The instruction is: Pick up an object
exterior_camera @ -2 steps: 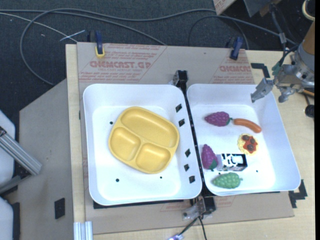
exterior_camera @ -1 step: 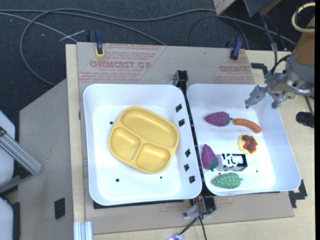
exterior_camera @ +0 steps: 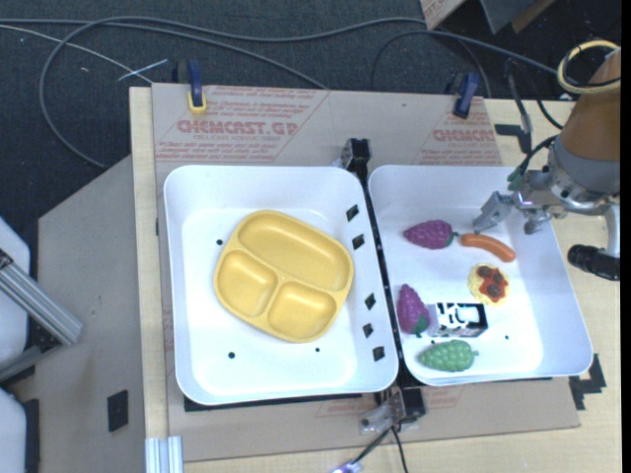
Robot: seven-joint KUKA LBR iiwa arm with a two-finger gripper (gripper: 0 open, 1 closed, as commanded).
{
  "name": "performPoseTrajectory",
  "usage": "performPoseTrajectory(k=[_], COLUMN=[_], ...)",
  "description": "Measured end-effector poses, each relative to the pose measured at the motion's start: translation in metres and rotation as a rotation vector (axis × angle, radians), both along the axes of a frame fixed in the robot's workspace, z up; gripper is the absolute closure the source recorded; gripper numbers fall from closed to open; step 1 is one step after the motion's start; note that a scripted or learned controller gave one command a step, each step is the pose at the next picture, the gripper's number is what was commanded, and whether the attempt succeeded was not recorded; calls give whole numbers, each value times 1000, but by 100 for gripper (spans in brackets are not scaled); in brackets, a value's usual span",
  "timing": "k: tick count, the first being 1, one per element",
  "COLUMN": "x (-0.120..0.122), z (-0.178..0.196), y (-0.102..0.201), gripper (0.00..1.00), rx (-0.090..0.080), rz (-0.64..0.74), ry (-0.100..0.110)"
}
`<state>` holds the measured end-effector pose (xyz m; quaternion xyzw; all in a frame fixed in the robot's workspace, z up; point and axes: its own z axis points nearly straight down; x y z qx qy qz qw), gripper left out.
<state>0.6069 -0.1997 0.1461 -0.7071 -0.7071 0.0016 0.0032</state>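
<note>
Gripper (exterior_camera: pixel 513 208) is seen over the far right part of the right bin (exterior_camera: pixel 552 358), fingers spread apart, nothing between them. Just below and left of it a carrot (exterior_camera: pixel 489 246) is noted, with purple grapes (exterior_camera: pixel 429 234) beyond. Farther toward the near rim lie a pizza slice (exterior_camera: pixel 489 283), a second purple piece (exterior_camera: pixel 410 308) and green grapes (exterior_camera: pixel 449 356). Nothing has been lifted; approach, closure and lift are judged outstanding.

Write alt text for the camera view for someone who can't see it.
A grey robot arm's two-finger gripper hovers above the right white bin, near an orange toy carrot and purple toy grapes. The left white bin holds a yellow compartment tray.
</note>
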Motion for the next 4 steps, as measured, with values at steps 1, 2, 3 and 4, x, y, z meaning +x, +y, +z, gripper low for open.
performPoseTrajectory(k=[1, 2, 3, 4], x=[2, 14, 15, 21], z=[15, 71, 79, 84], y=[0, 1, 1, 45], gripper=[100, 100, 100, 100], rx=[-2, -4, -3, -1], rz=[1, 2, 1, 5], ry=[-9, -13, -10, -7])
